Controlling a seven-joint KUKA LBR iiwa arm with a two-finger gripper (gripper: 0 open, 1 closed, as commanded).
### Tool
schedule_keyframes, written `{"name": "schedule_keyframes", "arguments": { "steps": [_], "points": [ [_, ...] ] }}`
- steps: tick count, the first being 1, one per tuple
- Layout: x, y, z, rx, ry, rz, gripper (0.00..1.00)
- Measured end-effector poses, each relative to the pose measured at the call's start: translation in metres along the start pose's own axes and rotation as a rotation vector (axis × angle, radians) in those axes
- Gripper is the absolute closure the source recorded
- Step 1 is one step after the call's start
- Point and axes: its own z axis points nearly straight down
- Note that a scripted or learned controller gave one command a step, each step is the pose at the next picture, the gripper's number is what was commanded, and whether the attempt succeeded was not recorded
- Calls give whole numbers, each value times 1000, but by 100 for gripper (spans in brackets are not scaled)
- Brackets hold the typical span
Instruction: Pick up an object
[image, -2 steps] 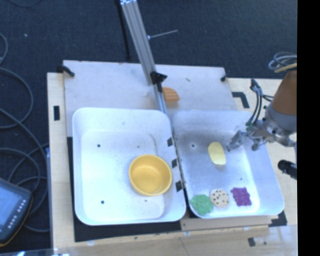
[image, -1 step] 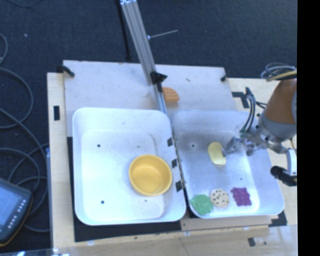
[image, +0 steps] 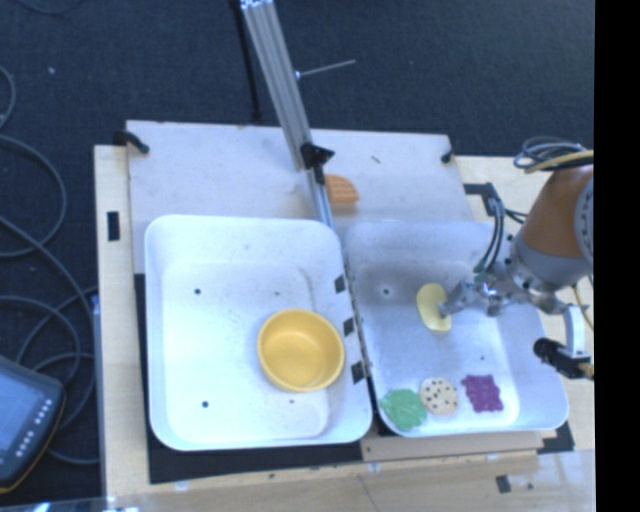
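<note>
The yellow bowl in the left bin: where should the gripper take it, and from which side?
Probably by the rim of the yellow bowl, coming straight down, one finger inside and one outside. It sits upright and open, and its full width looks too broad for the gripper.

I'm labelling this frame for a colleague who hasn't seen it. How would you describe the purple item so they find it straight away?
Look in the right-hand white bin, along its near edge, where three small items lie in a row. The purple item is the rightmost, beside the speckled cookie and the green piece. It alone is purple and bumpy, like a grape cluster.
</note>
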Motion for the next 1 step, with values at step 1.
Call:
{"name": "schedule_keyframes", "arguments": {
  "steps": [1],
  "points": [
    [-1,1,-13,-5,-1,0,100]
  ]
}}
